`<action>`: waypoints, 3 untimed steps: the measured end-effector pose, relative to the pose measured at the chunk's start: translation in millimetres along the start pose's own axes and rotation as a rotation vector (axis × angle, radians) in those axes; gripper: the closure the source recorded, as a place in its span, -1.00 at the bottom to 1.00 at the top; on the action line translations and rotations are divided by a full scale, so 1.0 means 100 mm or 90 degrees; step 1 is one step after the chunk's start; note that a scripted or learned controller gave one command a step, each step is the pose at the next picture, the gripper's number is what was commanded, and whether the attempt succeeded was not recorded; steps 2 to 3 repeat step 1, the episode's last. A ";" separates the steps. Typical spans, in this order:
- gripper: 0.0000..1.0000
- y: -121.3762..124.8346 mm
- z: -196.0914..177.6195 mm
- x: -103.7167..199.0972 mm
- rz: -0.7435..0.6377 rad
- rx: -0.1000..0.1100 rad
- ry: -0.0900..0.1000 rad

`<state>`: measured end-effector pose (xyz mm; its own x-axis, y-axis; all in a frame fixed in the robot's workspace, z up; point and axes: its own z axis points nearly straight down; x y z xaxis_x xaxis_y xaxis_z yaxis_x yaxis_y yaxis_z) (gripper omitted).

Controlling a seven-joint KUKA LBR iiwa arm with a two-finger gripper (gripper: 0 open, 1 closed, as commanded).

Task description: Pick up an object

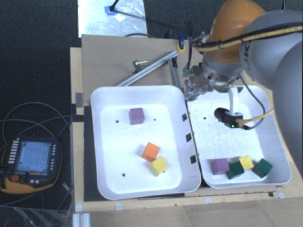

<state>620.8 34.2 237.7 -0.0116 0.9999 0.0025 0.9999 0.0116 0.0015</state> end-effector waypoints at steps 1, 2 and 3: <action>1.00 -0.09 0.12 0.58 0.000 0.002 0.000; 1.00 -0.09 0.12 0.58 0.000 0.002 0.000; 1.00 -0.09 0.12 0.58 0.000 0.002 0.000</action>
